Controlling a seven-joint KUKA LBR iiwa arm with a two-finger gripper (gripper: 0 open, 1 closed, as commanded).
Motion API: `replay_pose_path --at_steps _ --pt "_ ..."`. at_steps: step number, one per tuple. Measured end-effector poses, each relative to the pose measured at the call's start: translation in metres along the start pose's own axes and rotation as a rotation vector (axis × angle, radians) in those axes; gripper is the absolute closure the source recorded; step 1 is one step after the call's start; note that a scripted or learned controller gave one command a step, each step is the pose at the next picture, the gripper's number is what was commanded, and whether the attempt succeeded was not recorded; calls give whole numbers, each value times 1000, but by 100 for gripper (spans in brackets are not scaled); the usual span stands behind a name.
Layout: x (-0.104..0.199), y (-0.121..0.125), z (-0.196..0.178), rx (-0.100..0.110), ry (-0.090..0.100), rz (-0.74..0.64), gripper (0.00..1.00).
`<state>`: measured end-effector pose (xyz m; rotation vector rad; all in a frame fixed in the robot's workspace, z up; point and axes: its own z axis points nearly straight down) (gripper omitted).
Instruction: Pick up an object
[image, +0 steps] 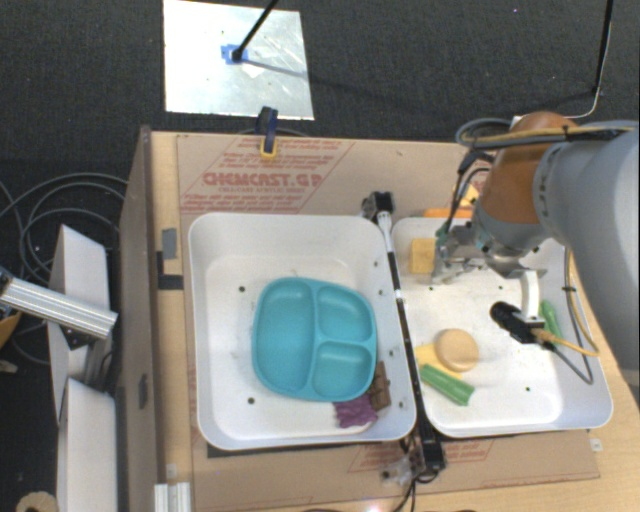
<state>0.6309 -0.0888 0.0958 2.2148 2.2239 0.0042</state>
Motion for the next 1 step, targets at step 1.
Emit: replay_pose_path --at_steps 1 --pt "-102 -33 -65 -2 -7 12 100"
